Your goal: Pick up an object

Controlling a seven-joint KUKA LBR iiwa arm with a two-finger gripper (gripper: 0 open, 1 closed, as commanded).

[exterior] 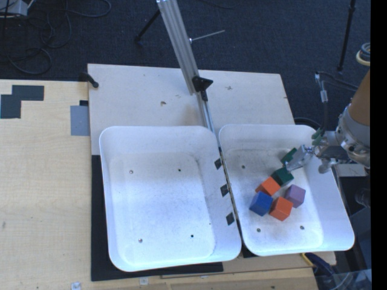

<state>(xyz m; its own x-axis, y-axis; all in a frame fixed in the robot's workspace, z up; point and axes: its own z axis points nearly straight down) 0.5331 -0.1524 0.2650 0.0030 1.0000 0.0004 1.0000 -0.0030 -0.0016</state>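
In the right-hand bin (314, 237), lower right of the frame, there's a tight little huddle of blocks, all matte and chunky with crisp edges, foam or painted wood by the look of it. From the top going down: a dark green block (282, 176), an orange block (268, 186) just left of it, a pale purple block (295, 195) to the right, a blue block (260, 203) at the lower left, and a second orange cube (281, 209) at the bottom. They're basically touching each other. All roughly cube shaped, so no real long axis; most sit turned diamond-wise to the bin walls.

The gripper (294, 156) comes in from the right edge and hangs just above the green block, pointing left and down. It's too small and dark here to say whether it's spread or pinched, so can't tell.

The left bin (121, 139) is smooth white plastic with a few dark specks. A ribbed aluminium rail (180, 44) slants from the top of the frame toward the seam between the bins.
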